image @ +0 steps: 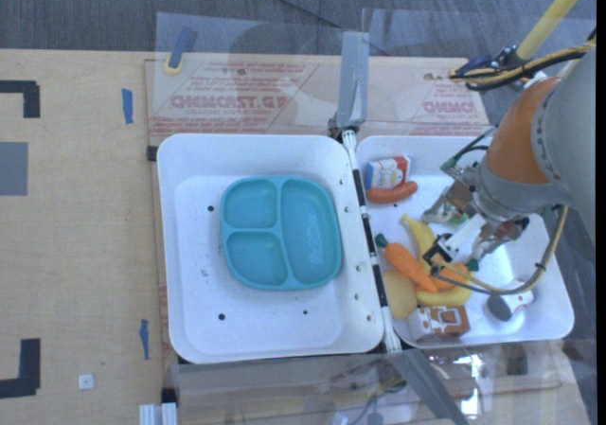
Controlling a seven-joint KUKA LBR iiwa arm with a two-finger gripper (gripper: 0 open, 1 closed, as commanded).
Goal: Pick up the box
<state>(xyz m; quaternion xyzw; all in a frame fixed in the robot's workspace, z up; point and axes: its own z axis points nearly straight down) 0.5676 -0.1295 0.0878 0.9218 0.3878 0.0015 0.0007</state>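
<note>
one gripper [453, 245] hovers over the carrot [411, 264], box [387, 172] apart.

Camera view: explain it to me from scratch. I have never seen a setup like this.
This is one fixed camera looking down at a slant on a bench. Two shallow white bins sit side by side. The left bin holds a teal divided plate. The right bin holds toy food: a carrot, a banana, a sausage, a small carton and a small box near the front. The grey machine with the orange band is a robot arm reaching in from the right. Its end effector hangs low over the toys. Whether it grips anything is unclear.
</note>
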